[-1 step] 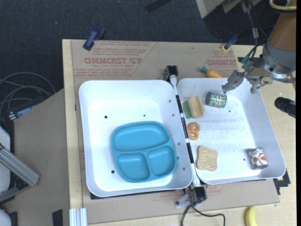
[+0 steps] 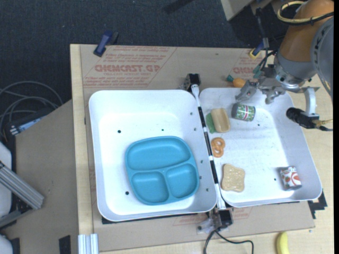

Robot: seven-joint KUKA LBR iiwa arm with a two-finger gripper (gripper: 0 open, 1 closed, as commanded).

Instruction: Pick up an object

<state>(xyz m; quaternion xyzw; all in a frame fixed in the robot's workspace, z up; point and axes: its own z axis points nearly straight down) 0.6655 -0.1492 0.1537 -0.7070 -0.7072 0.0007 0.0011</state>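
Note:
My gripper (image 2: 258,94) hangs over the back of the right bin (image 2: 265,136), its two fingers spread open with nothing between them. Just below and left of the fingertips a green and white can (image 2: 243,111) lies on its side. Further left, against the divider, rests a tan bread piece on a green pad (image 2: 219,120). An orange pretzel (image 2: 217,145) sits in front of it, and a slice of toast (image 2: 232,177) lies near the front edge. A small red and white packet (image 2: 290,177) is in the front right corner.
The left bin (image 2: 106,136) holds a blue divided plate (image 2: 161,168). A black part (image 2: 299,116) of the arm juts over the right bin's right side. A blue clip (image 2: 105,43) lies on the board at back left, a yellow object (image 2: 282,242) at front right.

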